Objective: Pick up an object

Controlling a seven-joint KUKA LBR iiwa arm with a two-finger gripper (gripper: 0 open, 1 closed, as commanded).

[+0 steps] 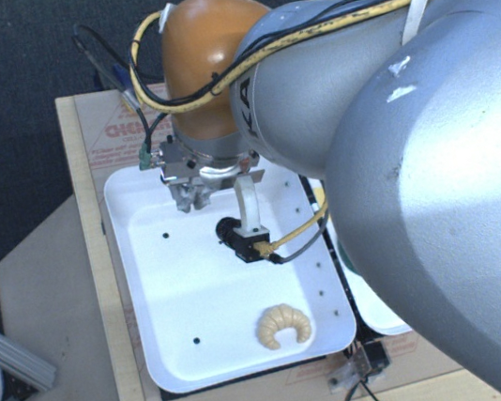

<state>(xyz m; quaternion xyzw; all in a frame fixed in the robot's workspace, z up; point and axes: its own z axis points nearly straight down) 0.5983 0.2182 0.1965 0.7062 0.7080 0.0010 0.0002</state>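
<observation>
Croissant [283, 318] in left bin [146, 288], lying crosswise, tips toward near rim

A tan wooden bench [100, 267] with red lettering carries two shallow white bins side by side. The left bin [180, 292] lies in plain view. The right bin [380, 311] is largely covered by the robot arm [416, 167].

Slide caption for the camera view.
The gripper hovers over the far end of a white bin, a pale croissant-shaped object lying near its front edge.

Red lettering [121, 131] on the board [100, 267] is unreadable.
</observation>
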